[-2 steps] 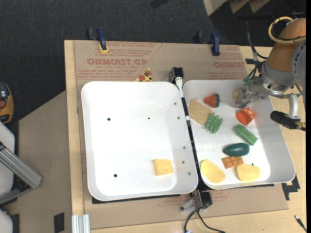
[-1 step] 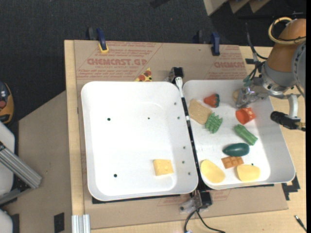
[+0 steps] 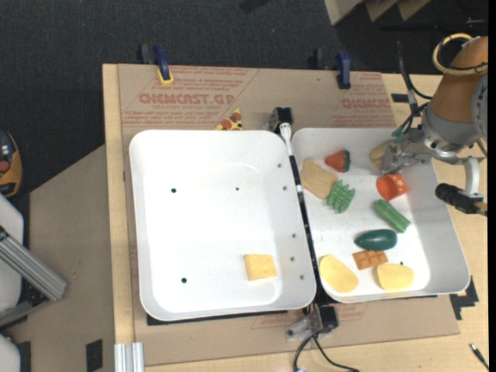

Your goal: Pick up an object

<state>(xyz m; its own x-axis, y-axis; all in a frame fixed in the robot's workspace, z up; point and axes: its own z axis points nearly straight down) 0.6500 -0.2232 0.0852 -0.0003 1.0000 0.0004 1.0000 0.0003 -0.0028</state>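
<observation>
Red pepper (image 3: 392,185) lies just below the gripper (image 3: 397,156) in the right bin (image 3: 449,246), near but apart. Jaw state: cannot tell.

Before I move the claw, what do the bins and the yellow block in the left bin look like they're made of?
Left bin and right bin: probably thin molded plastic, smooth and slightly glossy, judging by the rounded corners and soft highlights. Yellow block: matte, likely foam or soft plastic toy food; its flat faces show no shine, so I can't tell which.
</observation>
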